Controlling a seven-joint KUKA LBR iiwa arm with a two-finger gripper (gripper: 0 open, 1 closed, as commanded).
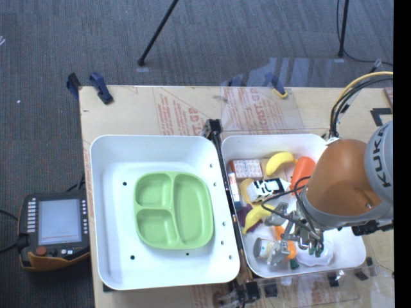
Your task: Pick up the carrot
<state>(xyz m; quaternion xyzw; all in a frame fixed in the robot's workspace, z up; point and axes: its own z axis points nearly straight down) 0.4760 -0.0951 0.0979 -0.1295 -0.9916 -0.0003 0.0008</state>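
The carrot [303, 169] is seen in the right bin [350, 256], orange and smooth, near the back wall beside a banana [279, 161]. Its long axis is set roughly upright in the view, leaning slightly right at the top; its lower end is hidden by the arm [340, 178]. The gripper [292, 239] is held low, nearer the front, among clutter; its opening cannot be told.

Two white bins [103, 172] on one bench [154, 104]. One green divided plate [173, 210] in the left bin. In the right bin: two bananas [278, 162], one carrot [303, 170], one small patterned box [246, 169]; further small items indistinct.
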